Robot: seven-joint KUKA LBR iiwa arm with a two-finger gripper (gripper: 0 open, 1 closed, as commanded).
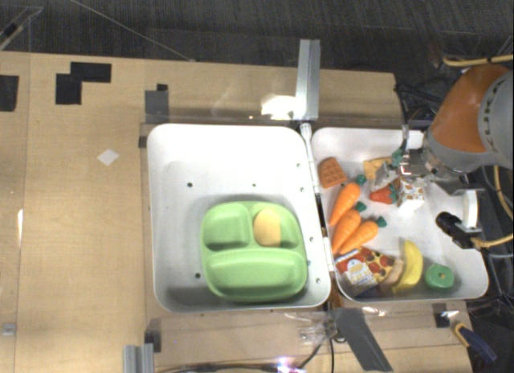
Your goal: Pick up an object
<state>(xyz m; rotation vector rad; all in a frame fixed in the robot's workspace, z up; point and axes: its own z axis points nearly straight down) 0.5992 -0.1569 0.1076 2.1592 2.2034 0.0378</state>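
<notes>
My gripper [406, 172] hangs low over the back of the right bin [474, 283], with the arm's orange band [467, 110] behind it at the right edge. Directly under and beside it lie a small red toy [383, 195] with a green top and a yellow wedge [372, 168]. Three orange carrots [347, 212] lie to its left, near the bin's dividing wall. A brown waffle-like piece [332, 172] sits at the back left. At the front lie a printed packet [365, 268], a banana [412, 264] and a green ring [439, 276].
The left bin [177, 162] holds a green divided plate [253, 271] with a yellow round item [267, 227] in its back right compartment. A metal post [308, 82] stands behind the wall between the bins. Dark cables [454, 231] hang at the right bin's right side.
</notes>
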